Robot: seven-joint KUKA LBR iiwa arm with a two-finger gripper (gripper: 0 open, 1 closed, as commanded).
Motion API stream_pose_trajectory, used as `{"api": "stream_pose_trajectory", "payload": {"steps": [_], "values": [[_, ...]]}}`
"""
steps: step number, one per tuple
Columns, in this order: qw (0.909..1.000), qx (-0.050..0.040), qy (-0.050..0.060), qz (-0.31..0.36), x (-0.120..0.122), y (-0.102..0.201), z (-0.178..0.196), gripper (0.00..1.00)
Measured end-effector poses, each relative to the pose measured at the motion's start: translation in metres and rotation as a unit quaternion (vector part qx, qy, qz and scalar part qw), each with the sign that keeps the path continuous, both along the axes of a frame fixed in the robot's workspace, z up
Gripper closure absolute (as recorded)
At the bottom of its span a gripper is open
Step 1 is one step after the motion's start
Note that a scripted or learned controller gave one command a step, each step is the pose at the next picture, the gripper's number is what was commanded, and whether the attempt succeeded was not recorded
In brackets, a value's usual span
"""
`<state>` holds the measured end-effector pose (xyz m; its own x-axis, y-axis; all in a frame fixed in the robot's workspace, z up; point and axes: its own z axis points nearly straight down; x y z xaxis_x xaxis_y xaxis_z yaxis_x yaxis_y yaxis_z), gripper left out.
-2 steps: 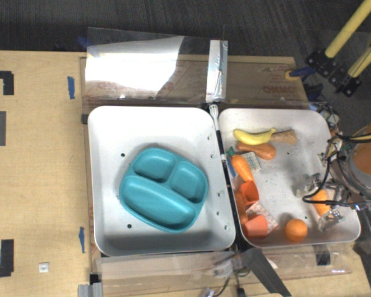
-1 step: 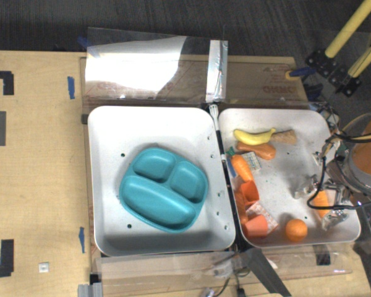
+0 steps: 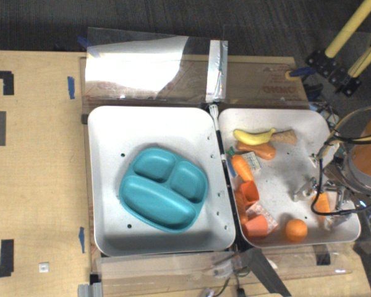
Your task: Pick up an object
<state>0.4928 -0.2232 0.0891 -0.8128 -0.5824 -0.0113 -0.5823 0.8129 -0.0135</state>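
One small orange piece (image 3: 322, 203) between the narrowly parted gripper (image 3: 323, 204) fingers.

**A:** Arm status?

**B:** My arm (image 3: 362, 156) comes in from the right edge of the view. The grey body and orange band show at that edge, partly cut off by the frame. Wrist is pitched down.

**A:** Pincer?

**B:** My pincer (image 3: 321, 198) sits low at the right side, tip pointing down-left. Black cables loop around the wrist and cross in front of it.

**A:** Open or closed?

**B:** Can't tell. Cabling and blur hide that end.
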Motion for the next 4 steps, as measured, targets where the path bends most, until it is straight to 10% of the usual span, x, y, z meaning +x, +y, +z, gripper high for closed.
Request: {"api": "stream_pose_trajectory", "payload": {"steps": [2,4], "values": [[0.9811,0.0000,0.002,0.194,-0.005,0.004,0.000,0.00],[0.9262,0.0052,0.007,0.377,0.014,0.011,-0.001,0.00]]}}
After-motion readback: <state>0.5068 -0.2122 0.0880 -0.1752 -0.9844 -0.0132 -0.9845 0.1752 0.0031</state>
